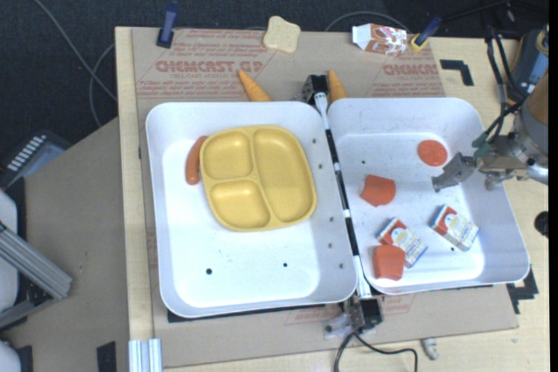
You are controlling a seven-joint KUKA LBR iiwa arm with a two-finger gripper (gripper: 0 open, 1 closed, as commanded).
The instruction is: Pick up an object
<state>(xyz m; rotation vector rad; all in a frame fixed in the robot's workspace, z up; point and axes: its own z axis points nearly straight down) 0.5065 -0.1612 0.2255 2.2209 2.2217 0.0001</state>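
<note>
Pincer (453,172) hovers over the right bin (501,261), nothing between its fingers, near the round orange disc (432,153).

Whether the fingers are spread or pressed together I cannot tell at this size; they hang just below and right of the disc, with the red-orange block (378,190) further left and two small printed cartons (402,240) (455,227) toward the front beside a second red-orange block (389,261). The yellow divided tray (258,178) and a hot-dog sausage (193,162) sit in the left bin (253,279), well apart from the arm. For a clean pick, I would choose a piece with free space on both sides, such as the disc or the upper block, centre the fingers across its narrow width, descend straight to the bin floor before closing, and avoid the crowded cartons.
</note>
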